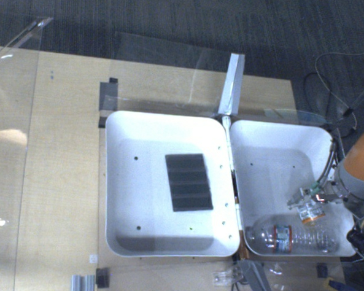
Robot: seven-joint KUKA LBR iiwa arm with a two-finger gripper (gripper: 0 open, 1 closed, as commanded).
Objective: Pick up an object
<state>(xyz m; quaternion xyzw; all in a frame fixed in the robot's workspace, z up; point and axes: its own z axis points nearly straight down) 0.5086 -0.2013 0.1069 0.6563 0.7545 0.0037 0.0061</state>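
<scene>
At nine o'clock of the bench (58, 165) we saw the left bin (121, 230), and in its middle a dark ribbed pad (189, 182) lay flat, tilted slightly. At three o'clock sat the right bin (274, 141), touching the left one along their shared rim. A clear plastic bottle (290, 239) lay on its side at that bin's six o'clock edge. Just above the bottle, toward its one o'clock, the gripper (310, 205) hung low inside the bin, with the arm (360, 162) behind it at three o'clock. We could not tell how far the claw stood open, nor whether it had hold of anything.
</scene>
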